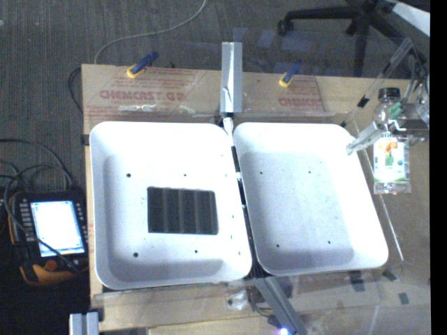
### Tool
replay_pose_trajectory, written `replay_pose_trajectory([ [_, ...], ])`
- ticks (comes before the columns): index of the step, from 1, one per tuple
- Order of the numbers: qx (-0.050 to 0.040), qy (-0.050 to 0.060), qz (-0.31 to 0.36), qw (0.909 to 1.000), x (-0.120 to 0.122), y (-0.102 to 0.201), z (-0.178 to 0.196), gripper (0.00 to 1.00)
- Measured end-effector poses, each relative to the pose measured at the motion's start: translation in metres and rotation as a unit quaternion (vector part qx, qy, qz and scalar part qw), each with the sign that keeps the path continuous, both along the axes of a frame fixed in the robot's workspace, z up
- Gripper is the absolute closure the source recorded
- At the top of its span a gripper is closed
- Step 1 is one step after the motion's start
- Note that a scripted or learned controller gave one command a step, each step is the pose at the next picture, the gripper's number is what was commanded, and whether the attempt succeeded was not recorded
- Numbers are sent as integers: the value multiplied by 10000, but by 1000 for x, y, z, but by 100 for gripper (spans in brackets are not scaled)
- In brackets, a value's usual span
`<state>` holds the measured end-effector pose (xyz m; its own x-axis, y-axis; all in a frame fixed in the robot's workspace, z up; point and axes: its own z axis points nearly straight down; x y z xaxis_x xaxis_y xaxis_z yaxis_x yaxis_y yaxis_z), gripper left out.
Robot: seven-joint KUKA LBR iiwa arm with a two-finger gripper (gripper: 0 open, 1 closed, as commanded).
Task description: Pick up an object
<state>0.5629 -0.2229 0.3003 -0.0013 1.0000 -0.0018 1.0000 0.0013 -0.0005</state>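
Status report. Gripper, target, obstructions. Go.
Gripper at right bin's far-right corner, finger state unclear. Dark ribbed object flat in left bin, untouched. Nothing blocking it.

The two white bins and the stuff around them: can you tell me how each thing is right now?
Left bin: sits flat on the bench, holds a dark ribbed rectangle.
Dark ribbed rectangle: lies flat in the left bin, untouched.
Right bin: sits flat beside the left bin, touching it.
Clear bottle: lies on the bench outside the right bin's right edge.
Handheld screen: lit up, left of the bench.
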Motion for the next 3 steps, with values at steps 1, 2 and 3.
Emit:
replay_pose_trajectory([
  [1,87,-33,-392,9992,-8,14,-201,0],
  [2,101,-20,-375,9992,-8,16,-194,100],
  [3,2,5,256,9997,77,80,-106,100],
])
